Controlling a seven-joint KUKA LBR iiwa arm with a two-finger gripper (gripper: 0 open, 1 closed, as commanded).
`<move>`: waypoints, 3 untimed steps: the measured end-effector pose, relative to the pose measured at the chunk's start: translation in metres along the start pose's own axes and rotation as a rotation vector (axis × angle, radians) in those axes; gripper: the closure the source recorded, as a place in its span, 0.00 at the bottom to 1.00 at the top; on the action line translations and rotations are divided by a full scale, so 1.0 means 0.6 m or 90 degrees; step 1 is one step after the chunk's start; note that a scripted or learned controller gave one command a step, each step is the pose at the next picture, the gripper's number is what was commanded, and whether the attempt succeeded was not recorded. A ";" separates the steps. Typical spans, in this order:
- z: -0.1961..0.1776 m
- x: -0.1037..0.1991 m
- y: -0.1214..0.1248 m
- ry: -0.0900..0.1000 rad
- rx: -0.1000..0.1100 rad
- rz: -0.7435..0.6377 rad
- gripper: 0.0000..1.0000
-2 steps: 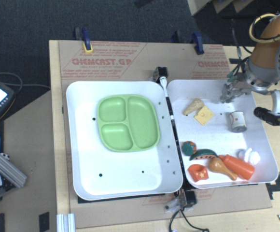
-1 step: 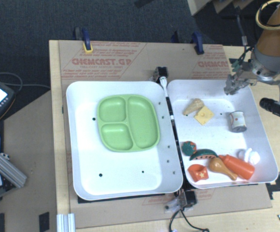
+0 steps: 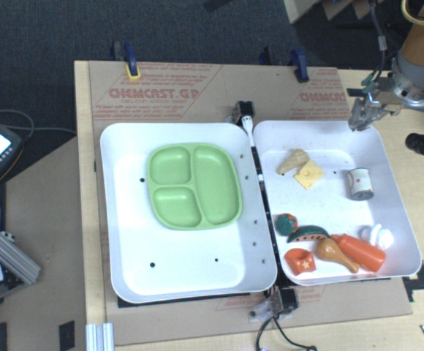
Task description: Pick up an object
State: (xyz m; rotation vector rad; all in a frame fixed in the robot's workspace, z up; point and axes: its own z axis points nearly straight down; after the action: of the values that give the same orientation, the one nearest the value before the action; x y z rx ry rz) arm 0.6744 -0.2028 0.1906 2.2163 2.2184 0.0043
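Left bin (image 3: 124, 269): shallow white tray; it bears a green divided plate (image 3: 195, 186) of three compartments, lying flat towards the far side. Nothing graspable rests on the plate.

Divider (image 3: 256, 174): the two bin rims meet here, with a dark clip at the far end. Risk: a grasp made close to this edge could strike the rim.

Right bin (image 3: 398, 196): holds every candidate for the pick.

Far cluster: a tan lump (image 3: 292, 161) touching a yellow block (image 3: 308, 175). Risk: closing on one would likely push or drag the other.

Near cluster: a red-and-green ball (image 3: 285, 223), a dark green curved piece (image 3: 308, 233), a red pepper (image 3: 300, 260), a tan drumstick shape (image 3: 332, 251), an orange carrot (image 3: 362, 251) and a small white item (image 3: 379, 235), packed against the near wall. Risk: crowding leaves little room for fingers; a rounded piece could squirt out.

Grey cylinder (image 3: 358, 183): lies on its side, apart from the rest; the clearest target, in my judgement. Risk: it may roll when touched.

Gripper (image 3: 363, 115): hangs at the far right corner of the right bin, over its rim, holding nothing. Jaw state: I cannot tell. Risk: a straight descent from here would meet the rim, not an object.
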 end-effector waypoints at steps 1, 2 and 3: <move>-0.061 -0.001 0.002 0.000 0.000 0.000 1.00; -0.077 0.092 -0.031 0.003 0.005 -0.003 1.00; -0.056 0.180 -0.061 0.002 0.006 -0.001 1.00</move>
State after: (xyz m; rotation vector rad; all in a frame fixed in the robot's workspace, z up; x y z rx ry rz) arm 0.6374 -0.0950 0.2239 2.2207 2.2259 -0.0020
